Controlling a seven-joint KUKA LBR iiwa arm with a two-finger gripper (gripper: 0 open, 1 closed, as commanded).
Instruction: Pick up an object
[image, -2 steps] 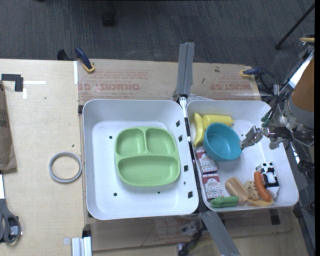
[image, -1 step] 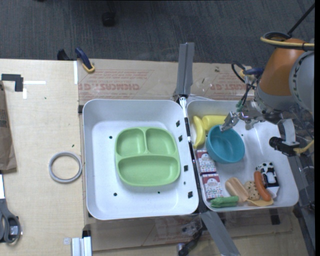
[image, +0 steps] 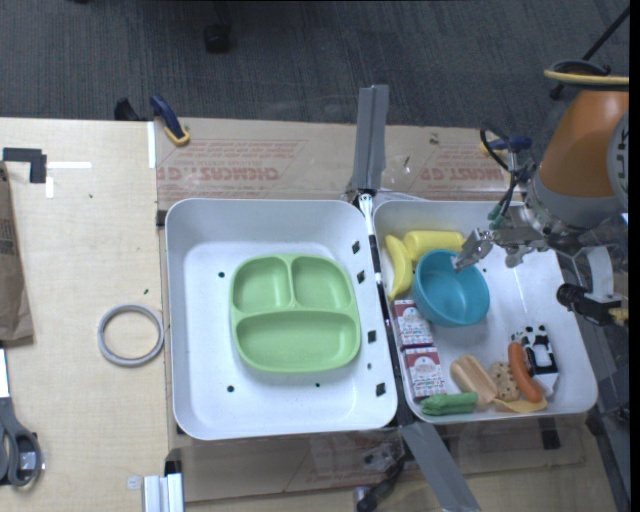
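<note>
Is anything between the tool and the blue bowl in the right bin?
Nothing visible. The tool sits at the upper right rim of the round blue plastic bowl; the yellow banana lies on the bowl's far side.

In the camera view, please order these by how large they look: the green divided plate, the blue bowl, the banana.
1. green divided plate, clearly largest.
2. blue bowl.
3. banana, smallest, though the bowl hides part of it.

place: robotics lab | evidence: plywood counter (image: 80, 250) with clamp (image: 170, 120), two white bins (image: 190, 330), toy food (image: 480, 380), grey carpet floor (image: 300, 50)
</note>
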